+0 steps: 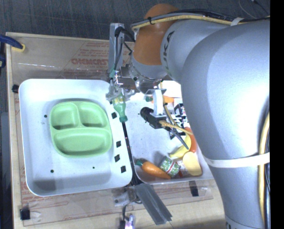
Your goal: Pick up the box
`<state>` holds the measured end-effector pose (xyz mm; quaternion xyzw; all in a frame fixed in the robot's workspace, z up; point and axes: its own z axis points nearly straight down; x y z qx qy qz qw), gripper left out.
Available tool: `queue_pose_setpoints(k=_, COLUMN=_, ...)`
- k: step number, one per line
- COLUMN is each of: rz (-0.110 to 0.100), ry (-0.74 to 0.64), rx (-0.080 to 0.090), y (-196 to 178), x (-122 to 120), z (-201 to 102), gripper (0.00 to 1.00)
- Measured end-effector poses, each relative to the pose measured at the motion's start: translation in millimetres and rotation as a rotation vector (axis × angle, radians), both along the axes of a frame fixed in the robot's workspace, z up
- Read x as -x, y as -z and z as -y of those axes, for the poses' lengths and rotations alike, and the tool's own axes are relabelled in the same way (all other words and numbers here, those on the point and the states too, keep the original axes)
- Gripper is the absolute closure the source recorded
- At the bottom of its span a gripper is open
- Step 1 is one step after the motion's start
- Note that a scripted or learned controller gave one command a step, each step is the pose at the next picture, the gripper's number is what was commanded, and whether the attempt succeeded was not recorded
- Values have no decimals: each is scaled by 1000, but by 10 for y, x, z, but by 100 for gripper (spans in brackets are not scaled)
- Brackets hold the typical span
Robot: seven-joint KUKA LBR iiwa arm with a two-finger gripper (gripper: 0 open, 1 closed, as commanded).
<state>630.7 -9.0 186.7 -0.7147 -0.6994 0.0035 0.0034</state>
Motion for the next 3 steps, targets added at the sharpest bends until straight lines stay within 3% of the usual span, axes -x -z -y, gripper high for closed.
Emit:
queue_pose_setpoints(k=1, rz=-1, ry=-255, rx=-1, y=-2, x=-14, z=-503, gripper=100)
queue_pose_setpoints(k=2, rz=2, ry=-312, rx=-3, y=-14, x=788, z=264, gripper=100)
queue_pose_setpoints(k=3, rz=-6, ry=-317, rx=-3, y=-71, x=780, z=268, gripper=100)
